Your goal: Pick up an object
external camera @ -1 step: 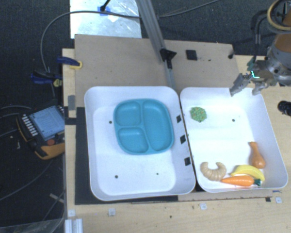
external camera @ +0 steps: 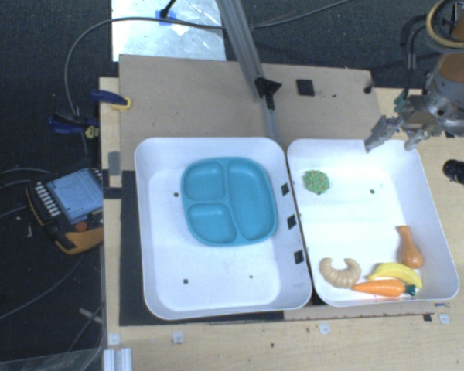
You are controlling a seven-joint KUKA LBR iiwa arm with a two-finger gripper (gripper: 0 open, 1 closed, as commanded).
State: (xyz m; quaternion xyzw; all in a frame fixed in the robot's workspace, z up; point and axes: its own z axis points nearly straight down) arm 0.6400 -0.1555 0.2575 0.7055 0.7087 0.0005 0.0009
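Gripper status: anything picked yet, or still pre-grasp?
Pre-grasp. Done: nothing; the gripper sits at the right bin's far edge, fingers spread open with nothing between them. In hand: nothing. Left: the whole pick. The green ball lies loose near the bin's far-left corner; the croissant, carrot, banana and orange gourd cluster at the near-right.

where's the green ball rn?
The green ball lies in the right bin, near its upper-left corner beside the divide from the left bin, apart from the toys at the lower right.
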